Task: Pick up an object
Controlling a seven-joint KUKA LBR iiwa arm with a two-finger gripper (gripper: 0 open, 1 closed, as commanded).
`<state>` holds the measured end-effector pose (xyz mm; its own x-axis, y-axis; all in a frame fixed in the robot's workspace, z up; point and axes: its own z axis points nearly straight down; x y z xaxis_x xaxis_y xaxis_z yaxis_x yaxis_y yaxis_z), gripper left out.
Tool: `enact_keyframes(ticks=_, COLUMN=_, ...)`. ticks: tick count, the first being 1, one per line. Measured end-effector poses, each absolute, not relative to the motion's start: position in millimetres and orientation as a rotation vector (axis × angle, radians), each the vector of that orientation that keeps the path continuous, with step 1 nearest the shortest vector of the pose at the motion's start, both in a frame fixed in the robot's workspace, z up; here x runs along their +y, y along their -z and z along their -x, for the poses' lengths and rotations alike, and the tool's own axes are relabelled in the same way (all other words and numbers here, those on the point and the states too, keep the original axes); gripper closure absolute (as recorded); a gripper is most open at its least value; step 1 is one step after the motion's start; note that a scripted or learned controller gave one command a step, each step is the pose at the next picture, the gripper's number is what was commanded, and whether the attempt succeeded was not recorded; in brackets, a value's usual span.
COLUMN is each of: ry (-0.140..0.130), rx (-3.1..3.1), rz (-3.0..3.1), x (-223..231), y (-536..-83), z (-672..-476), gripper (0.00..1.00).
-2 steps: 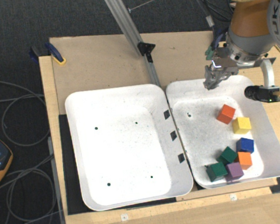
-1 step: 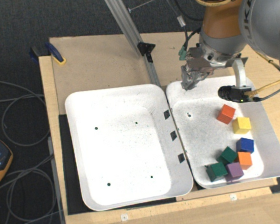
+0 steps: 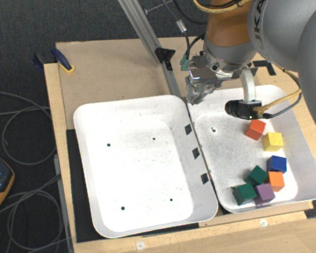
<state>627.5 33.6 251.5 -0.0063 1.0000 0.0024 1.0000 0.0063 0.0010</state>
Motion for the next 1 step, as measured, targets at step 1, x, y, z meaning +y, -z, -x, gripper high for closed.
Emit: enact_keyframes(ticks=1, ry=0.003, rx=-2.229, rz=2.213, x=89.7, y=-239.6, z=-639.0, gripper=1.00)
